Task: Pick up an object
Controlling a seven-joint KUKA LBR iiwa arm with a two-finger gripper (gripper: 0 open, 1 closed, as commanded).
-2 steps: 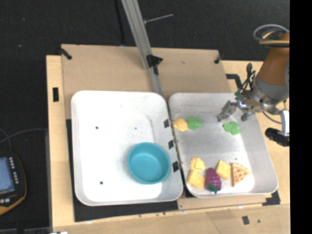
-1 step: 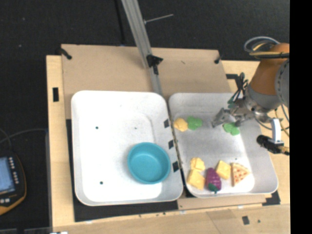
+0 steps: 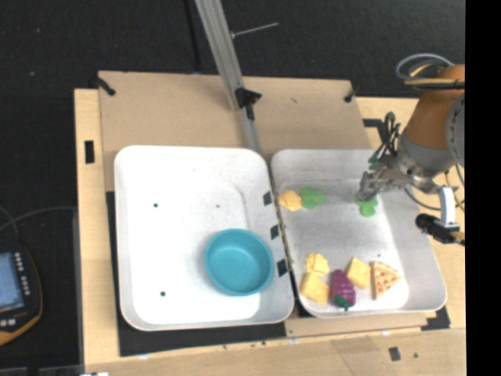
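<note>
Over the right bin (image 3: 407, 245), the end effector (image 3: 369, 188) apparently touches a green piece (image 3: 367, 207).

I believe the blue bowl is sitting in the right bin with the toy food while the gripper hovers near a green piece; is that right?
Not quite: the camera view shows the blue bowl in the left bin, not the right one. The rest stands: the toy food lies in the right bin, and the gripper is by a green piece.

Teal bowl (image 3: 237, 262) – white bins (image 3: 141, 178); yellow pieces (image 3: 315, 276), purple grapes (image 3: 342, 287), green toy (image 3: 312, 198) – grey-orange arm (image 3: 430, 131).
</note>
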